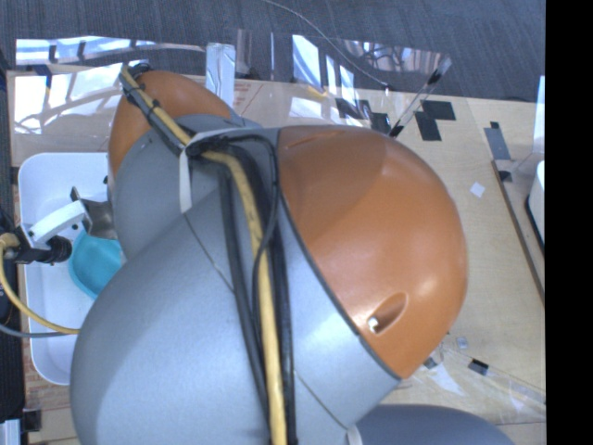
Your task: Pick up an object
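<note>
The grey and orange arm [278, 276] covers most of the camera view and reaches over the left white bin [37, 179]. A teal, rounded object [93, 263] lies in that bin, partly hidden by the arm's grey body. Just above it, a bit of the gripper's [96, 215] grey metal pokes out from behind the arm, close over the teal object. Whether it touches the object is hidden.
The tan bench top [482, 239] shows to the right, with black tape marks and a strip along its right side. The arm hides the rest of both bins. A yellow cable [28, 313] loops across the left bin's near part.
</note>
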{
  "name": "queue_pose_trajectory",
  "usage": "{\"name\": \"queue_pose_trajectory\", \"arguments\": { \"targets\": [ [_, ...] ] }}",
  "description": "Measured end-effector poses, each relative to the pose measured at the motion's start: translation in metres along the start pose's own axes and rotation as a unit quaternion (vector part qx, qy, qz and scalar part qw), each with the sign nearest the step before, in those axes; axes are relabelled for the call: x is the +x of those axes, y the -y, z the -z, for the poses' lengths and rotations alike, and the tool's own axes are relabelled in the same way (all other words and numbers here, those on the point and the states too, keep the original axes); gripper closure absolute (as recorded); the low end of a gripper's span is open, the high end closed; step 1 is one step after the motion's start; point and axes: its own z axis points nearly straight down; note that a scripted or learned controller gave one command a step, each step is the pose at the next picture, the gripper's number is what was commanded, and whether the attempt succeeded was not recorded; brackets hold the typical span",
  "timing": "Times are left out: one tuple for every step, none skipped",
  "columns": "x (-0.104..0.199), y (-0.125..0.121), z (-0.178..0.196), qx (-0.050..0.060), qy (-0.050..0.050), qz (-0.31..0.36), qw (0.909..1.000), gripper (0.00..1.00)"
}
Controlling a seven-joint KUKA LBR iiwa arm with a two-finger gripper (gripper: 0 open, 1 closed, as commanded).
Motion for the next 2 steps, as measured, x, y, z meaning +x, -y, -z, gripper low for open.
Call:
{"name": "queue_pose_trajectory", "arguments": {
  "targets": [
    [-0.025,-0.016,0.0,0.0,0.001,-0.026,0.9997,1.0],
    [-0.056,-0.018,0.025,0.0,0.001,-0.026,0.9997,1.0]
  ]
}}
